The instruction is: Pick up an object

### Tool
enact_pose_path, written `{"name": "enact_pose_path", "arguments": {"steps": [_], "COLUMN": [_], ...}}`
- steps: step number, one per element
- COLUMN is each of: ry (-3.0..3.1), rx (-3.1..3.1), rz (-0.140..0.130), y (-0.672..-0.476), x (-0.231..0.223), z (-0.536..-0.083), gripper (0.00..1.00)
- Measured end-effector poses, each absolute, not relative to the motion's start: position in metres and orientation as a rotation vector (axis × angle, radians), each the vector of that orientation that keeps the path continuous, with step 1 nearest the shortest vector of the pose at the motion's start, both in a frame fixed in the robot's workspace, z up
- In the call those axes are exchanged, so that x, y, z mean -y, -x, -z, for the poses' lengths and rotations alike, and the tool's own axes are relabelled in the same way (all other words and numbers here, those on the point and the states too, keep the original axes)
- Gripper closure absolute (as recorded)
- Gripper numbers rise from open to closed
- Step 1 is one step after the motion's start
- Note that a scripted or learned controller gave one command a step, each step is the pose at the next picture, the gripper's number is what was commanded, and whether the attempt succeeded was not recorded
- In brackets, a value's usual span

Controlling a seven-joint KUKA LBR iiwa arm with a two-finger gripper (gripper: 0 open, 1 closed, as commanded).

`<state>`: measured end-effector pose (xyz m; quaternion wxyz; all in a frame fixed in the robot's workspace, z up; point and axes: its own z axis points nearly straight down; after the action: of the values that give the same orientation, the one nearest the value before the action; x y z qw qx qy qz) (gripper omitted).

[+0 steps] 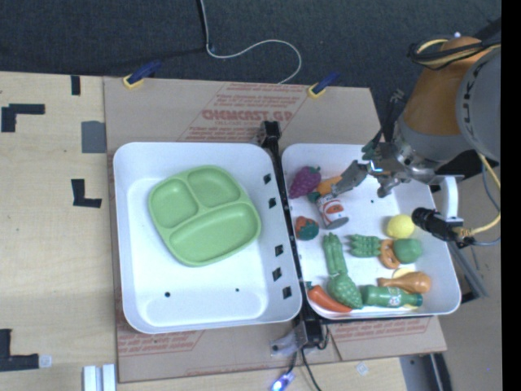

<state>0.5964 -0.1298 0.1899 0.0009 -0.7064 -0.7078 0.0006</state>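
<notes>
The gripper (368, 177) is spread apart over the right bin's (444, 218) far edge. The can (332, 211) below looks light, rigid, slippery; its sides should be clamped.

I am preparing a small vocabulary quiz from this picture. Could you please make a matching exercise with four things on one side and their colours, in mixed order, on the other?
Things:
1. divided plate
2. toy grapes
3. ball
4. bins

Colours:
A. yellow
B. white
C. green
D. purple

Pairs: 1-C, 2-D, 3-A, 4-B
</notes>
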Motion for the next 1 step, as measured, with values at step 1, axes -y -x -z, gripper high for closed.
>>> {"name": "enact_pose_path", "arguments": {"steps": [1], "ry": [2.230], "rx": [2.234], "rz": [0.016], "y": [-0.5107], "x": [0.1287], "z": [-0.4821], "gripper": [0.00]}}
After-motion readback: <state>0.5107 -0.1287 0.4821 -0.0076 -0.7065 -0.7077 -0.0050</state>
